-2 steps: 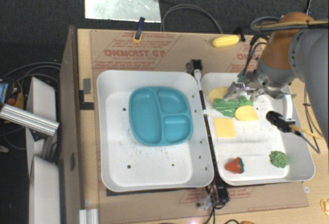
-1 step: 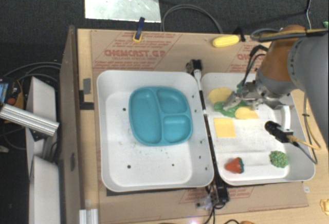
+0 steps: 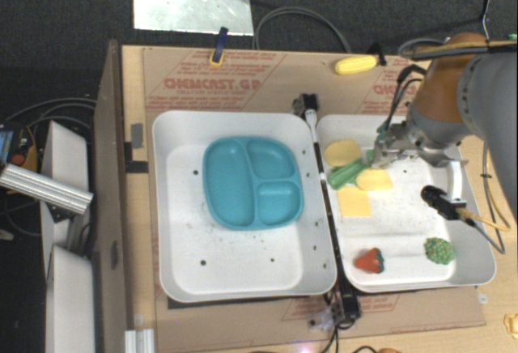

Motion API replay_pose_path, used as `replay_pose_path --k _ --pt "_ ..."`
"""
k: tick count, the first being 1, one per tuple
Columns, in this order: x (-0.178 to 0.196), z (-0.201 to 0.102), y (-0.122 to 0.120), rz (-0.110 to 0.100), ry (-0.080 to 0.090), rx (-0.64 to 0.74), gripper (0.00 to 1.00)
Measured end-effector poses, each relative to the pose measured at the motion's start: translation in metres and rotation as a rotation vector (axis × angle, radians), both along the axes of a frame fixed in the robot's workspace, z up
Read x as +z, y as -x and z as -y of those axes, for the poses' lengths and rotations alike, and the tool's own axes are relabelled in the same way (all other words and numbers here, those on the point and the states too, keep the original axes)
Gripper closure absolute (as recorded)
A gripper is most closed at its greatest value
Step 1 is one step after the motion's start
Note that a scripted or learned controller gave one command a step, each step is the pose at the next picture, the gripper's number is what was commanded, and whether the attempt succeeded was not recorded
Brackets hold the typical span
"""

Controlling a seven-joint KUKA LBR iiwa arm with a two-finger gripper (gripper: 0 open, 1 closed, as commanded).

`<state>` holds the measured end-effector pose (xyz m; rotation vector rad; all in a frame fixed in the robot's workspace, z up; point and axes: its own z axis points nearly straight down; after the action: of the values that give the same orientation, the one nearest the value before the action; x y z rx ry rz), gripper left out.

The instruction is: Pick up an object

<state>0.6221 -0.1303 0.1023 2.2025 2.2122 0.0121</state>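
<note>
The tool (image 3: pixel 387 141) hung low over the far part of the right bin (image 3: pixel 473 258), at the end of the grey arm (image 3: pixel 486 96) reaching in from the right. Whether it was spread or pressed together could not be told. Just beside it, toward the left, lay a cluster of 4 toy foods: a round yellow piece (image 3: pixel 341 152), a green pod (image 3: pixel 346 174) lying slantwise with its upper end nearest the tool, a small yellow lump (image 3: pixel 375 180) directly below the tool, and a flat yellow square (image 3: pixel 354 202) nearer the camera. A red strawberry (image 3: pixel 370 261) and a green broccoli (image 3: pixel 438 250) sat well apart at the bin's near side. A blue divided plate (image 3: pixel 252 182) rested in the left bin (image 3: pixel 182 262).
</note>
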Motion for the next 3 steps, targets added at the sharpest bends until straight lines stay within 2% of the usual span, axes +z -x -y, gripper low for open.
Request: replay_pose_path --k 1,2,3 --pt "0.109 0.02 0.057 -0.011 -0.006 -0.006 1.0" --pt "0.103 0.018 0.056 -0.017 -0.007 -0.003 0.0" --pt "0.054 -0.01 0.045 -0.02 -0.009 0.001 0.0"
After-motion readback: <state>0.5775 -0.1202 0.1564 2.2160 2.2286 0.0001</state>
